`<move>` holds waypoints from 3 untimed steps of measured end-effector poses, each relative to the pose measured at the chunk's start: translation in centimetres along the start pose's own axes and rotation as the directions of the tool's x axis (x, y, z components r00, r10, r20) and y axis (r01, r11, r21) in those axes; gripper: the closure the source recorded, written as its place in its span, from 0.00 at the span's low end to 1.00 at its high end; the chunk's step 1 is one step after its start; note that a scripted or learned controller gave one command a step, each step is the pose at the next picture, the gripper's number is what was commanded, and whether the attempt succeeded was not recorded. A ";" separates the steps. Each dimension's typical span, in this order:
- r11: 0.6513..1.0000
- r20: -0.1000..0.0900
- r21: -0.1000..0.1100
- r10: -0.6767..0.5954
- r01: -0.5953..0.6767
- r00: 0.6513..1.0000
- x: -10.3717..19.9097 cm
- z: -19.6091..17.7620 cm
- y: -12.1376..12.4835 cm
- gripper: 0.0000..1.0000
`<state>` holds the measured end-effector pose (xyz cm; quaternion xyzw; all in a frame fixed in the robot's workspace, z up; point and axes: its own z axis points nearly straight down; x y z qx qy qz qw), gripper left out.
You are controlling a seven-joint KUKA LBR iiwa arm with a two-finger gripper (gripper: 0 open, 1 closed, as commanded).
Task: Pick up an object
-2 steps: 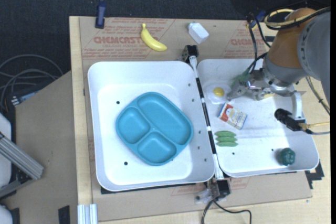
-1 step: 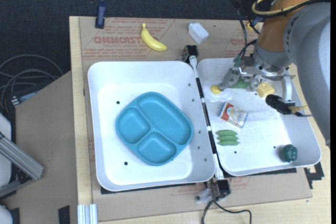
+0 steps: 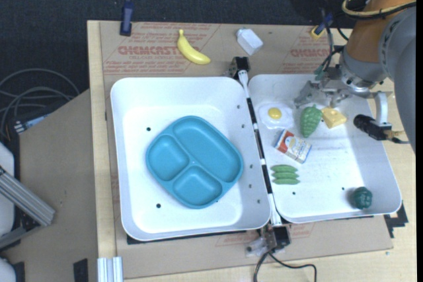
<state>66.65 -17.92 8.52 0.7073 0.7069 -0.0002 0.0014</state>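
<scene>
Gripper (image 3: 316, 94) sits low over the back of the right bin (image 3: 380, 162), reaching in from the right under the grey arm (image 3: 396, 43) and its orange band (image 3: 367, 36). Finger state: cannot tell; the metal parts at the tip blur together at this angle. Nothing is seen between them.

Just below the tip lies a green knobbly toy (image 3: 310, 121), tilted, its upper end close to the gripper; contact cannot be judged. Touching its right side, or nearly so, is a yellow wedge (image 3: 334, 117). To the left of the green toy, near the bin's left wall, lies a fried egg toy (image 3: 273, 115), flat, white with a yellow centre.

In front of these, a small red-and-white packet (image 3: 293, 145) lies at a slant. Further forward, a pea pod (image 3: 285, 174) lies flat near the left wall. At the bin's front right corner sits a dark green round item (image 3: 361, 197), well apart from the rest. A black cylinder part (image 3: 369, 126) hangs over the right side of the bin, mounted on the arm's side.

Left bin (image 3: 132, 115) holds a blue divided plate (image 3: 192, 160), three compartments, set at a slant in the middle.

Behind the bins, on the cardboard (image 3: 152, 49): a banana (image 3: 191, 49), a white block (image 3: 250, 41), and a blue clip (image 3: 126, 18) at the back left edge.
</scene>
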 end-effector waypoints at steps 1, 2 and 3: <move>1.000 -0.003 0.001 -0.002 0.002 1.000 5.3 0.0 -5.3 0.00; 1.000 -0.001 -0.004 -0.002 0.002 1.000 5.3 -1.2 -5.2 1.00; 1.000 -0.003 -0.001 -0.002 0.002 1.000 11.9 -10.1 -6.1 1.00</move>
